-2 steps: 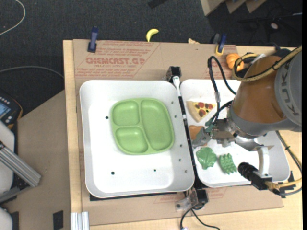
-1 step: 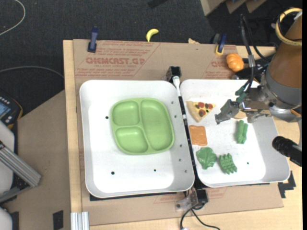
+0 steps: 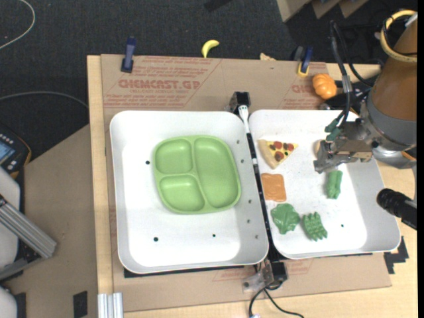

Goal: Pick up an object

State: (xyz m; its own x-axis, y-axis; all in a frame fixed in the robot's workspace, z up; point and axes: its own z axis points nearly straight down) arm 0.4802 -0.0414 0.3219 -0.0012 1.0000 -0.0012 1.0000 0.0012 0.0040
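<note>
While above right bin (image 3: 371,240): gripper (image 3: 329,164), finger state unclear. Below: knobbly green pickle (image 3: 333,183). Nearby: triangular pizza slice (image 3: 276,151), flat orange toast (image 3: 273,186), 3-compartment green plate (image 3: 197,173).

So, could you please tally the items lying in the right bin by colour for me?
Green: 3 (pickle-like piece, leafy piece, ridged piece)
Orange-brown: 1 (flat slab)
Tan with red toppings: 1 (pizza slice)
Total: 5
</note>
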